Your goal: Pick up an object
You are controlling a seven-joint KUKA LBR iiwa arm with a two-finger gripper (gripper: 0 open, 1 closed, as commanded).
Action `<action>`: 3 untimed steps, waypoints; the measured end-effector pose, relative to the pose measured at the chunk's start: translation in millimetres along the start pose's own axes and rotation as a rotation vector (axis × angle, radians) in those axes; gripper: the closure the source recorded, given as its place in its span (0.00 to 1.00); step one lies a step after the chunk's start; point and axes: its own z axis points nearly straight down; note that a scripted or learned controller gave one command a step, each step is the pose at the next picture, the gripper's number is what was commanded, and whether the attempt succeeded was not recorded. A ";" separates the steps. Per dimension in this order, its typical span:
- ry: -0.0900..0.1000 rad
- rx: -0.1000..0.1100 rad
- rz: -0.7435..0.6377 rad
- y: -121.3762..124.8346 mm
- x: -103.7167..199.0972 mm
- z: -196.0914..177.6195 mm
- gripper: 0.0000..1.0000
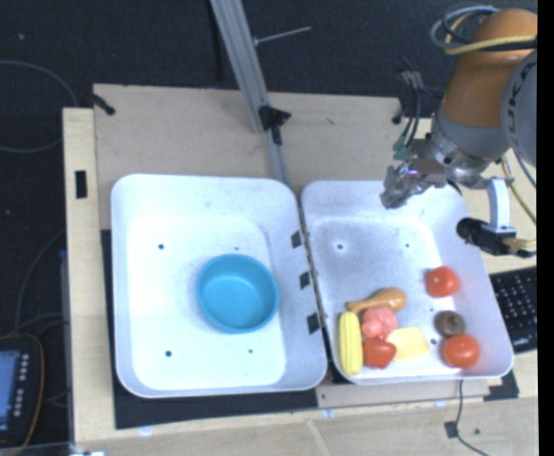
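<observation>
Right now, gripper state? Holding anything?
Gripper: cannot be told from this view. It sits over the far edge of the right bin, apart from the food items, nothing seen in it.

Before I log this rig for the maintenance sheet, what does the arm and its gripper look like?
The arm is grey metal with a rounded orange band above the wrist. Pale looped cables sit over the orange part, and thin dark wires run down beside the wrist. The gripper is small, dark grey and blocky, with a faint purplish spot on it. No markings are legible.
</observation>
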 end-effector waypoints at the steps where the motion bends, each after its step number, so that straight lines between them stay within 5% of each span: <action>1: 0.000 0.007 0.001 2.0 47.8 5.6 1.00; 3: 0.001 0.009 0.000 5.5 144.9 5.0 1.00</action>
